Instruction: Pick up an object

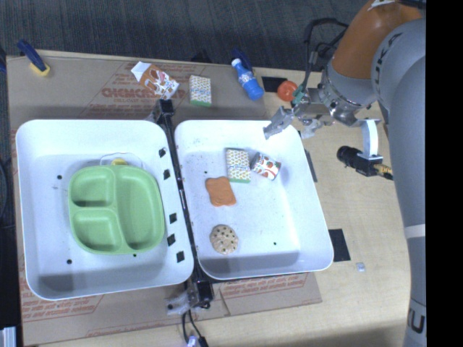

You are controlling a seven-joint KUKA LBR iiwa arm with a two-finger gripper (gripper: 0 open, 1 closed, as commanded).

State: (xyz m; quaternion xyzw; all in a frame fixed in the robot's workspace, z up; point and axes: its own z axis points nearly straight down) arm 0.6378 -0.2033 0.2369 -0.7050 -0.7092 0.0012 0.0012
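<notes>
Green tray (116, 208), orange toast (220, 191), blue bottle (248, 80)

A: Could any writing be read?

B: Only on the cardboard sheet (108, 92) under the bins. Red block letters ran along its upper left part, something like "CHEMCH...", partly covered.

A: And on the small packets?

B: Their prints were too small to read.

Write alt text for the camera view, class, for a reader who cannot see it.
A grey robot arm's claw hovers over the right bin's far corner; inside lie a cookie, an orange piece and two small packets. The left bin holds a green divided plate.
</notes>
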